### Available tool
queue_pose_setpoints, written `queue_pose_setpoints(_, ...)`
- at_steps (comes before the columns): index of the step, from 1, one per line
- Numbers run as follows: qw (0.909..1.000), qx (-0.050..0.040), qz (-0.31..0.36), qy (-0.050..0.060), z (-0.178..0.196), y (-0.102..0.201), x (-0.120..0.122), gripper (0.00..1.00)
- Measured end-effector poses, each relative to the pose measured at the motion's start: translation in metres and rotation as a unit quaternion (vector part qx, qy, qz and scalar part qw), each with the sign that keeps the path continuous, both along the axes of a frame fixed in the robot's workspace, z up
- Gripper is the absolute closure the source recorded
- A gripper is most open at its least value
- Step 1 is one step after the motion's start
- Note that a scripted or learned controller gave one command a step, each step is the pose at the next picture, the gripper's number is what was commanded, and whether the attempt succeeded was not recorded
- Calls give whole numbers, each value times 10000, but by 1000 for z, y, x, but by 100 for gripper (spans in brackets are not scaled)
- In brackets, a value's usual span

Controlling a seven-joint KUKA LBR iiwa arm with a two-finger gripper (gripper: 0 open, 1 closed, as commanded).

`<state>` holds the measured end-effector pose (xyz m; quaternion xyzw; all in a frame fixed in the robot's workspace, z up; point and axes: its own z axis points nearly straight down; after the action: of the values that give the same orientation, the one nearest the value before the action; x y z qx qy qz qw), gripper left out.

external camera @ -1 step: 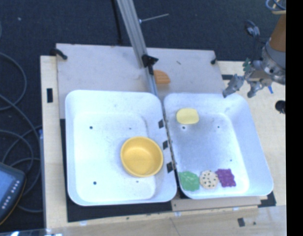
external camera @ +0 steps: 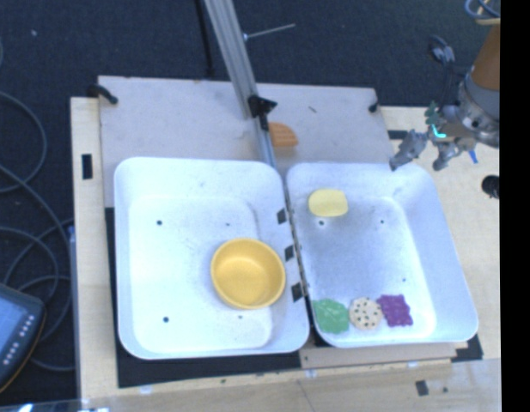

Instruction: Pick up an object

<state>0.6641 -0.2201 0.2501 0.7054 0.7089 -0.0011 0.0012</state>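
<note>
You are at the very start of the pick: the gripper (external camera: 426, 148) hangs just beyond the far right corner of the right bin (external camera: 436, 230), outside its rim, with nothing between its fingers. The jaws look spread and released, two prongs pointing apart.

Nothing is yet chosen, so take the right bin as your reference. Inside it you have four candidates: one yellow lump (external camera: 328, 202) near its far left corner, and along its near edge a row of three, one green piece (external camera: 332, 315), one spotted cookie (external camera: 365, 313) and one purple piece (external camera: 395, 310), lying just beside each other. The left bin (external camera: 161, 247), touching the right bin's left wall, holds one yellow bowl (external camera: 247, 273). One orange object (external camera: 283, 136) lies on the bench beyond the right bin's far left corner.

Your next move, I judge, calls for swinging the arm in over the right bin and descending. The yellow lump stands alone, so it should be the cleanest target.
</note>
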Motion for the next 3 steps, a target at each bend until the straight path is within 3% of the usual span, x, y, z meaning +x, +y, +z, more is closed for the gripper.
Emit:
queue_pose_setpoints(1, 10000, 9, -20, 24, -63, 1, -3, 0)
queue_pose_setpoints(3, 10000, 4, -12, 12, -151, -5, -4, 0)
